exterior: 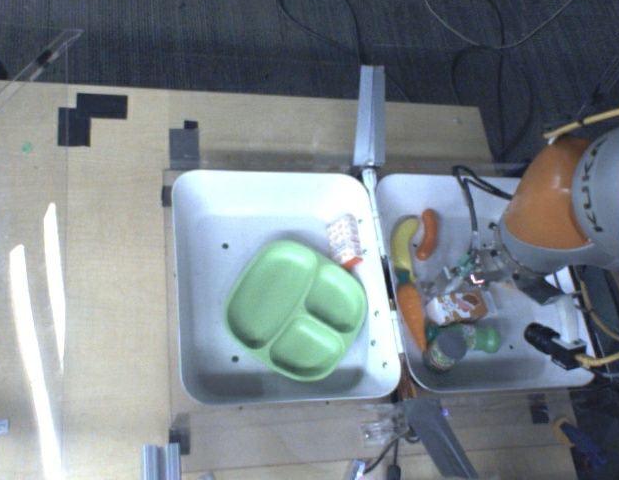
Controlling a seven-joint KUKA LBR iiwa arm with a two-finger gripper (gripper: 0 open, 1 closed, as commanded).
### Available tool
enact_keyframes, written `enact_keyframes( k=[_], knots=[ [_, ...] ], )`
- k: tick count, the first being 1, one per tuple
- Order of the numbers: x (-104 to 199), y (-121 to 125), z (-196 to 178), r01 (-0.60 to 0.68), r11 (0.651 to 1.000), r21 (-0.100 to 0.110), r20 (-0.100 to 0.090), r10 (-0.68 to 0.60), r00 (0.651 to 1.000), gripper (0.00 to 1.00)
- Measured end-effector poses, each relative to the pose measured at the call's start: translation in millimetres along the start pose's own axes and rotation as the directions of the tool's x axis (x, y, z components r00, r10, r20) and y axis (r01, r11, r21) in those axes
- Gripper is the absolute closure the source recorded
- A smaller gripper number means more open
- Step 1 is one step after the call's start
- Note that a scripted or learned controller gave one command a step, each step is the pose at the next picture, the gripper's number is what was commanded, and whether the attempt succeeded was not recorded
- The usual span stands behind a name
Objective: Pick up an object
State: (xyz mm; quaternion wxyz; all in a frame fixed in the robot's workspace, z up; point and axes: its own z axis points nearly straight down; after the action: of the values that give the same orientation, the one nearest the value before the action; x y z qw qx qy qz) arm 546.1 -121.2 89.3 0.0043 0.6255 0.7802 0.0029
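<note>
My gripper (467,276) is low over the middle of the right bin (519,368), reaching in from the right. It sits right above a cluster of toy items: a brown and white piece (459,308), a dark round can (447,350) and a green item (486,340). An orange carrot (412,313) lies along the bin's left wall. A yellow banana (403,244) and a red sausage (427,233) lie at the back left. The gripper body hides whatever is directly under it.
The left bin (204,268) holds a green divided plate (297,308) and a small white packet with an orange tip (344,240) near its right wall. A metal post (370,118) stands behind the divider between the bins. Cables (469,203) hang by the arm.
</note>
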Motion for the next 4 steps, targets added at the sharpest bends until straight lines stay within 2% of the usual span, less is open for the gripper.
enact_keyframes(
  k=[1,2,3,4],
  knots=[
    [1.1,2.2,-11.7,0.002,1.000,-0.005,0.000,-0.002,1.000,1.00],
    [1.1,2.1,-11.7,0.002,1.000,-0.005,0.000,-0.002,1.000,0.00],
    [32.4,12.6,-75.7,0.092,0.996,0.006,-0.003,-0.092,0.996,0.00],
    [20.0,-43.7,-23.5,0.177,0.984,-0.027,0.019,-0.176,0.984,0.00]
  ],
)
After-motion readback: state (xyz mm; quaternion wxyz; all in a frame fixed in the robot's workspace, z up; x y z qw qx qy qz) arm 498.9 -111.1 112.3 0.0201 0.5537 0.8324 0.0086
